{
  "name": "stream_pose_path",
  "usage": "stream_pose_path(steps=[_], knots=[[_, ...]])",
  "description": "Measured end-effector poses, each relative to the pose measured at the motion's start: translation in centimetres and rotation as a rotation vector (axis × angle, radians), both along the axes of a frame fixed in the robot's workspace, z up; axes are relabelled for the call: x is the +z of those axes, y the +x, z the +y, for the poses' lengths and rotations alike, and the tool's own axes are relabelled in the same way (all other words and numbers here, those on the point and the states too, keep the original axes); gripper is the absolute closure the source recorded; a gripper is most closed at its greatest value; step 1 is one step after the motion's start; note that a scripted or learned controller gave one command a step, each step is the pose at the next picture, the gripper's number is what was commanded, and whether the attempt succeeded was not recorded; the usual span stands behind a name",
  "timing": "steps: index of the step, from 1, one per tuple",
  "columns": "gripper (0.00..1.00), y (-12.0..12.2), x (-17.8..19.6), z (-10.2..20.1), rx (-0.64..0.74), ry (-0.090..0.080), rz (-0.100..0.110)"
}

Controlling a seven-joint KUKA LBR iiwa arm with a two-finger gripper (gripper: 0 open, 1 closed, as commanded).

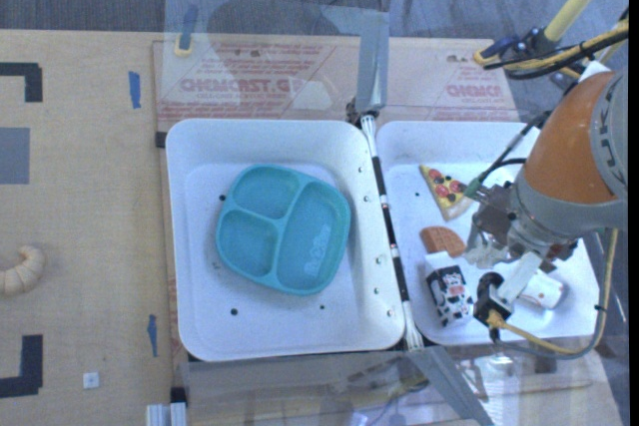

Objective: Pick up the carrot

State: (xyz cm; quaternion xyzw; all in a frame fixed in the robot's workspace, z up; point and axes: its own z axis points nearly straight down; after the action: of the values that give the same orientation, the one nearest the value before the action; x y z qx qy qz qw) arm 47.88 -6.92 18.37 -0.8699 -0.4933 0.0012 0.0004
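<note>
An orange-brown rounded piece point(441, 239), which may be the carrot, lies in the right bin point(399, 150) near its left wall. Its right end runs under the robot's wrist. My gripper point(486, 232) hangs low over the middle of that bin, just to the right of this piece, under the grey arm with the orange band. The wrist hides whatever lies directly beneath it.
A pizza slice point(444, 190) lies behind the orange piece, and a cow-patterned carton point(449, 292) in front of it. A white object point(546, 292) sits at the bin's front right. The left bin point(190, 155) holds a teal divided plate point(284, 228). A croissant point(20, 270) rests on the bench at far left.
</note>
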Motion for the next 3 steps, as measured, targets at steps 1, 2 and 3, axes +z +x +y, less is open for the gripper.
stream_pose_path(steps=[1, 2, 3], knots=[[1.0, 0.0, 0.0, 4.3, -0.128, 0.0, 0.0], [1.0, 0.0, 0.0, 8.3, -0.293, 0.0, 0.001], [1.0, 0.0, 0.0, 6.3, 0.271, 0.002, 0.001]])
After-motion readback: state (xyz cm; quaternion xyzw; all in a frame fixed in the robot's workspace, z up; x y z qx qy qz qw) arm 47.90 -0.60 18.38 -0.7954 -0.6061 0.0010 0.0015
